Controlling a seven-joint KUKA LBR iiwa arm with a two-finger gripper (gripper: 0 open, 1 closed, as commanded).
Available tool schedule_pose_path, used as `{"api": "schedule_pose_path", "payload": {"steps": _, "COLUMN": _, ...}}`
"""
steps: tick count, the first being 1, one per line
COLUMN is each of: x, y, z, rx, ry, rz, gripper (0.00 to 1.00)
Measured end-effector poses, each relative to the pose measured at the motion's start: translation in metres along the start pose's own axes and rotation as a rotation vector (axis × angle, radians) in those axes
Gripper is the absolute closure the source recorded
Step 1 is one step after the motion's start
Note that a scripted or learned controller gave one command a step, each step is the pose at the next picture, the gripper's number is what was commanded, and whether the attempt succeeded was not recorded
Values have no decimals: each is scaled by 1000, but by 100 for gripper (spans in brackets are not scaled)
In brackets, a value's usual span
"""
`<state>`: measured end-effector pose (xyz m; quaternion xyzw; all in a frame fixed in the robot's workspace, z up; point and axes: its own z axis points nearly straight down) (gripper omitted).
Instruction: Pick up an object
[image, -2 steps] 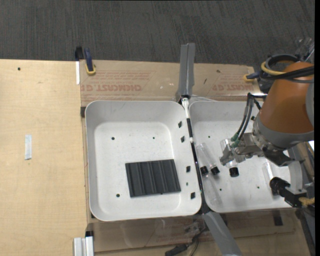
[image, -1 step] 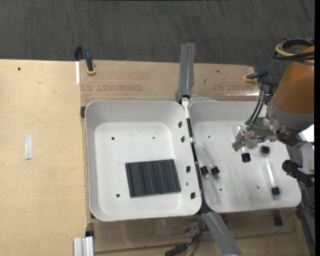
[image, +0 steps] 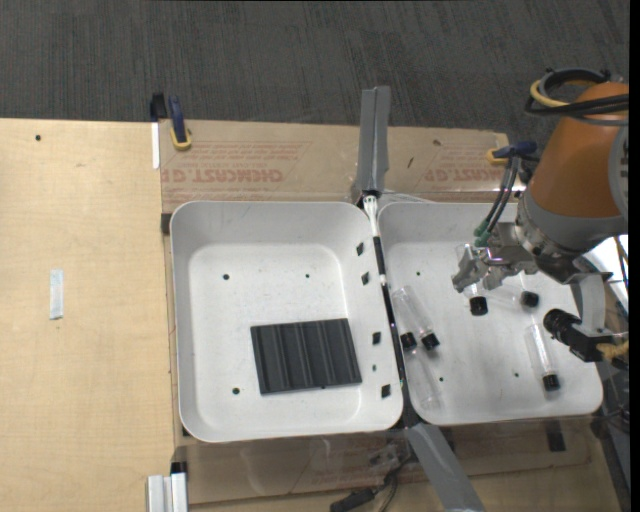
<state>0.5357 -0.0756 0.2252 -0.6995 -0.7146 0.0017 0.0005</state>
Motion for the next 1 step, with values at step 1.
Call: {"api": "schedule_pose_path", "payload": {"steps": 1, "x": 9, "y": -5, "z": -7, "rx": 0, "ry": 0, "rz": 24, "gripper": 100}}
